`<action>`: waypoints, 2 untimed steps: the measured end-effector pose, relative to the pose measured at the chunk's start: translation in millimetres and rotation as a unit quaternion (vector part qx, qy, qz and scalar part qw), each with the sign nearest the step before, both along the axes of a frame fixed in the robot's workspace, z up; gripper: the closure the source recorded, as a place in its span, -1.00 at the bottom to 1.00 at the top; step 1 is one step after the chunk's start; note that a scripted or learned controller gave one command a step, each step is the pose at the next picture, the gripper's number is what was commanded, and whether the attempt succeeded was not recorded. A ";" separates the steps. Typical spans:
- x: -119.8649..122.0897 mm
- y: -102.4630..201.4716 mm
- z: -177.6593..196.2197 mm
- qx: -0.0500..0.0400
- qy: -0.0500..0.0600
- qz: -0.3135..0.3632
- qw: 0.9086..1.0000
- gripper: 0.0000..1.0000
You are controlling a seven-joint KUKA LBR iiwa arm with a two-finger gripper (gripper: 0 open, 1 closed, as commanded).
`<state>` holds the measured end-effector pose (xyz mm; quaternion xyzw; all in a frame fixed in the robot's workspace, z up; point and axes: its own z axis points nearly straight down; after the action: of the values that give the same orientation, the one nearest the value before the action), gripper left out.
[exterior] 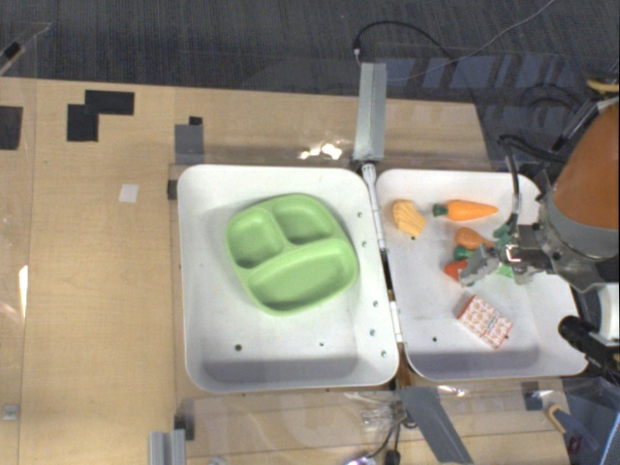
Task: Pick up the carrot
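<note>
The carrot (pixel 467 209), orange with a green top at its left end, lies flat near the back of the right bin (pixel 426 347). My gripper (pixel 481 262) hangs low over the middle of that bin, a short way in front of the carrot and apart from it. It sits right against a small orange piece (pixel 468 238) and a red piece (pixel 452 270). The arm's orange band (pixel 591 177) is at the right edge.
A yellow corn-like piece (pixel 409 218) lies left of the carrot. A red-and-white patterned packet (pixel 483 321) lies in the front of the right bin. The left bin (pixel 208 356) holds a green divided plate (pixel 291 252). A metal post (pixel 369 114) stands behind the bins.
</note>
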<state>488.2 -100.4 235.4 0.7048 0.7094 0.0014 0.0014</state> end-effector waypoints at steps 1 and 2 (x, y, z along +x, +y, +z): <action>100.3 -26.6 13.9 -0.001 -0.001 0.103 0.995 -1.00; 160.9 -50.2 -22.8 -0.001 -0.001 0.051 0.999 -1.00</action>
<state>649.1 -150.6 212.6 0.6676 0.7445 0.0019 0.0028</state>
